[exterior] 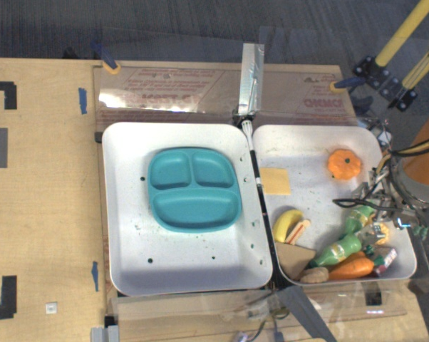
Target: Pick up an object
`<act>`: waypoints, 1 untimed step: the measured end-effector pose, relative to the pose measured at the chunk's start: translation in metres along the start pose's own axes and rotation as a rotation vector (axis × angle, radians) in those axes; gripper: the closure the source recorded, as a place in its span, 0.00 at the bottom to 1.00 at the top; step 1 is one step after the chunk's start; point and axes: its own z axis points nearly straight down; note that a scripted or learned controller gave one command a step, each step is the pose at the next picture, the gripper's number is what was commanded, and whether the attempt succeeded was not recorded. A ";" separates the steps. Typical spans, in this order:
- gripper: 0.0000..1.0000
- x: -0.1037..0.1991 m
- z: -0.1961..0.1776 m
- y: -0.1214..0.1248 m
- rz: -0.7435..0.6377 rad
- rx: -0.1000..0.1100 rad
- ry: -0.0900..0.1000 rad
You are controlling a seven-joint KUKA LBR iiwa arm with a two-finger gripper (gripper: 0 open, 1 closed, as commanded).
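Gripper (375, 209) low over right white bin (300, 144), amid the toy clutter beside green plastic bottle (340, 249); its grip can't be made out. Teal divided plate (194, 189) in left bin (122, 212).

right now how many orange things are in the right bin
2: a small pumpkin near the right bin's far side, and a carrot by its near edge beside a green bottle. The clutter there may hide more.
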 end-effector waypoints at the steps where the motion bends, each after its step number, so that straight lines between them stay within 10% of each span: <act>1: 1.00 -0.004 -0.013 0.001 -0.004 0.003 -0.010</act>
